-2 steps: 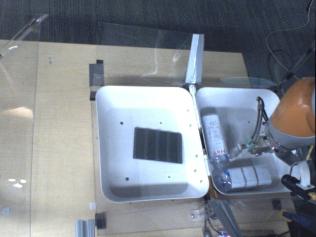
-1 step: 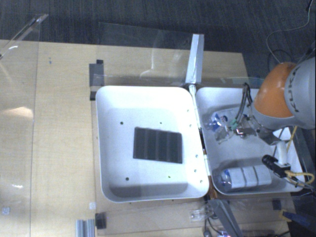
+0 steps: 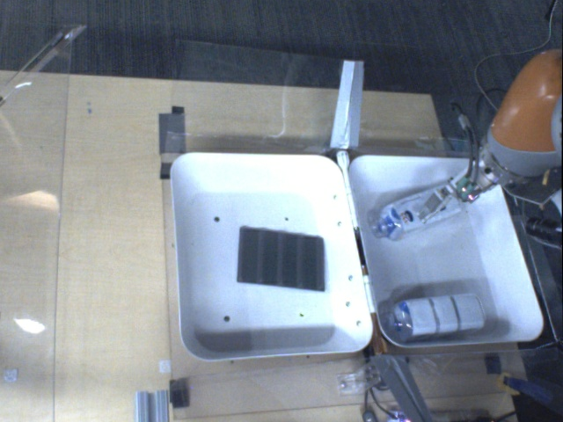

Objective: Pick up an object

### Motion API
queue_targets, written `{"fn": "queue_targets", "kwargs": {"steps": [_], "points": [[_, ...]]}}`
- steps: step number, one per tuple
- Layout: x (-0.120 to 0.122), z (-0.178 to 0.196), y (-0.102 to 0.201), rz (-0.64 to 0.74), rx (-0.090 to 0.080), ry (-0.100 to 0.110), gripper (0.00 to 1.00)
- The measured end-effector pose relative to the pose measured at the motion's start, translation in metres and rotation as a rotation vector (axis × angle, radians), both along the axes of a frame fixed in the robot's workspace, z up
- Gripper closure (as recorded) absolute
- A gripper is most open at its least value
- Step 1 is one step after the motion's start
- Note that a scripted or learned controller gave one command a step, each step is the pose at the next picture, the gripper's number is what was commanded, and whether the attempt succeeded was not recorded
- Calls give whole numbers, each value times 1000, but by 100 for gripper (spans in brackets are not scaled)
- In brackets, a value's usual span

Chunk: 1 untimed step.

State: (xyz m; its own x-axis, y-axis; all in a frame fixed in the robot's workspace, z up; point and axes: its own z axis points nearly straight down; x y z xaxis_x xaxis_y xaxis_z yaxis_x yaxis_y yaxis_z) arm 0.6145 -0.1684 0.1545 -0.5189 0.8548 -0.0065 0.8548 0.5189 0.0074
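Your gripper reaches in from the right, low over the far half of the right bin, and its fingers sit around a small clear bottle with a blue cap; the bottle lies between them, so the gripper is closed on it. You can see the bottle tilted, its blue cap pointing toward the wall shared with the left bin, and whether it is off the bin floor you cannot tell from this angle. Behind the gripper the arm's orange band shows at the right edge of the view. Nearer you in the same bin, a larger grey ribbed bottle with a blue end lies on its side along the near wall, well apart from the gripper. Look to the left bin and you find a dark ribbed rectangular pad lying flat near its middle. Both bins rest side by side, touching, on the pale wooden surface.
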Motion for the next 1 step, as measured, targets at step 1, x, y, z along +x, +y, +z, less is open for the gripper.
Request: {"fn": "queue_targets", "kwargs": {"steps": [1], "points": [[11,-33,33,-14,1,0,0]]}}
